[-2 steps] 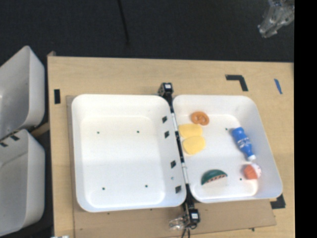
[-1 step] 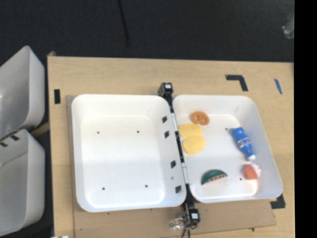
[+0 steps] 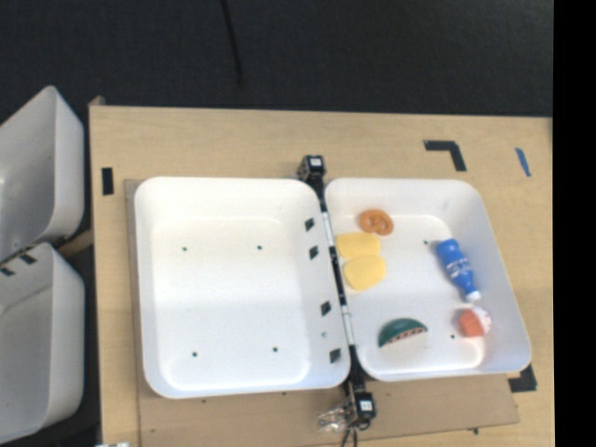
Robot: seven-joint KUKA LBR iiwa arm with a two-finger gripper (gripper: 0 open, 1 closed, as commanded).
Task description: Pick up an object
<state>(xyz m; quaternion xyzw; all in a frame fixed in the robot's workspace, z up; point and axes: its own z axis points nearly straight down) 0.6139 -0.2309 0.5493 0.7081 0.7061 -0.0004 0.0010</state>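
The right bin (image 3: 484,214) holds several small objects. An orange pretzel-like piece (image 3: 375,222) lies near its back left. Two yellow pieces sit below it: a squarish one (image 3: 357,246) and a rounder one (image 3: 364,271), touching each other. A blue bottle (image 3: 455,266) lies tilted toward the right side. A green watermelon-slice shape (image 3: 402,331) rests near the front. A small red and white object (image 3: 472,323) sits at the front right.
The left bin (image 3: 223,291) lies beside the right one, joined along a clipped seam (image 3: 331,268). Both rest on a tan board (image 3: 214,138). White containers (image 3: 33,268) stand off the board's left edge.
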